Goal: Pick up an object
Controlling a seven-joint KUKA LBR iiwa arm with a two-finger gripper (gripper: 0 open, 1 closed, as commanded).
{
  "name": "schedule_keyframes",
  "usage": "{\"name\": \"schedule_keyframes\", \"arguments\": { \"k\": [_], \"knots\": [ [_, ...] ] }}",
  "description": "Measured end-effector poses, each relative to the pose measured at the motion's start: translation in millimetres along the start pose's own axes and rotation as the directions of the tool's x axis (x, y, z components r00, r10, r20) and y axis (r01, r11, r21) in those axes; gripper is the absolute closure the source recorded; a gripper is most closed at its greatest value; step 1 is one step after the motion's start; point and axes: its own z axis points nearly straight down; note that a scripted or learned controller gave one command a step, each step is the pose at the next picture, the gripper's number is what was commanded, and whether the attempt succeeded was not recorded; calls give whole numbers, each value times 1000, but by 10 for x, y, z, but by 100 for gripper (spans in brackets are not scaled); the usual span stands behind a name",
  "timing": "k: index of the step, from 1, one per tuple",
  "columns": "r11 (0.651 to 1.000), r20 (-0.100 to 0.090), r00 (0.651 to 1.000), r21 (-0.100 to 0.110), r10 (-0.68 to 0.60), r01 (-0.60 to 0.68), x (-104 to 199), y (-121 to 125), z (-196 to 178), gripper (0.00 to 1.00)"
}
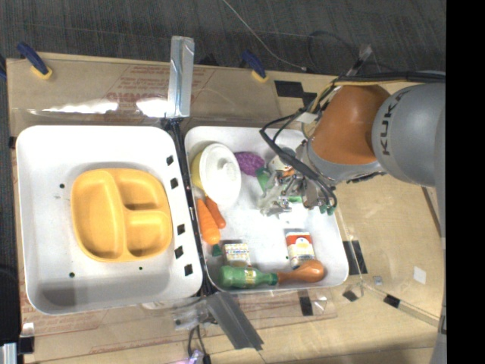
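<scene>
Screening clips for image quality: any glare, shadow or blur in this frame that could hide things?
Camera view: glare streaks the clear film above the left bin; a soft shadow darkens that bin's near corner; the gripper looks muddled, hard to resolve; the yellow tray is sharp.

Dark grey carpet [98, 10] beyond my bench, thin white cable [241, 23] trailing over it. Bench top tan board [394, 324], brown cardboard [91, 78] along far edge, blue clamps [34, 59] on it. Black tape marks [292, 91] on bench. Light even, glare on clear film [83, 106].
</scene>
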Motion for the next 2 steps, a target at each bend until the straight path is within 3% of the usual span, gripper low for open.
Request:
{"name": "schedule_keyframes", "arguments": {
  "k": [1,2],
  "knots": [
    [907,7,907,1,420,-420,-148,-143,-1742,100],
    [953,-4,953,1,303,-303,292,224,-1155,100]
  ]
}}
